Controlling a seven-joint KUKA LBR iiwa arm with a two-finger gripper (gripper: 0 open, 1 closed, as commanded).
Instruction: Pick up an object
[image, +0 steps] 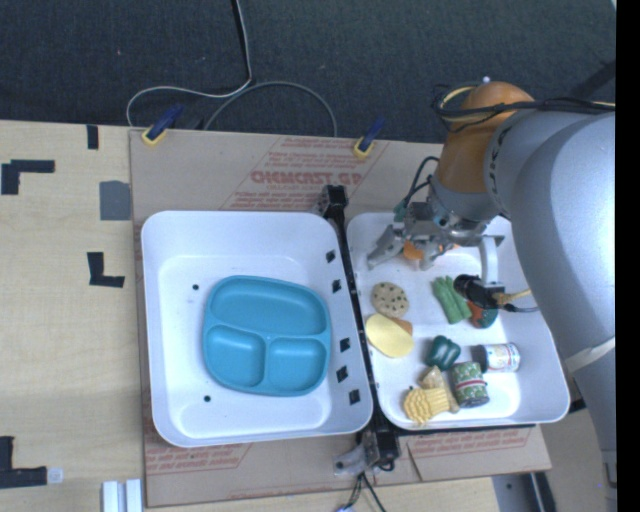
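End effector (402, 257) is low over the far-left corner of the right bin (548, 398). Its fingers are spread apart with nothing clamped. A small orange piece (412, 252) sits in the gap between them, on the bin floor as far as I can tell. Can't see whether either finger touches it.

My read: this is the approach step of the pick, grasp not yet made. The orange piece is the likely target. The closest alternative is the chocolate-chip cookie (390, 298), just on the near side of the end effector.

Next move probably needs:
- settling so both fingers bracket the piece
- closing, then lifting straight up
- care with sideways correction, since the bin's far wall and the edge shared with the left bin (150, 300) are close

The target is small, roundish and bright orange, partly covered by wrist hardware, too small to name. I'd guess it's light and rigid. Being that small, it could squirt out if closure is off-centre.

Also in the right bin: a yellow lemon-like item (388, 336) touching the cookie's near side. The left bin holds a blue divided plate (268, 335).
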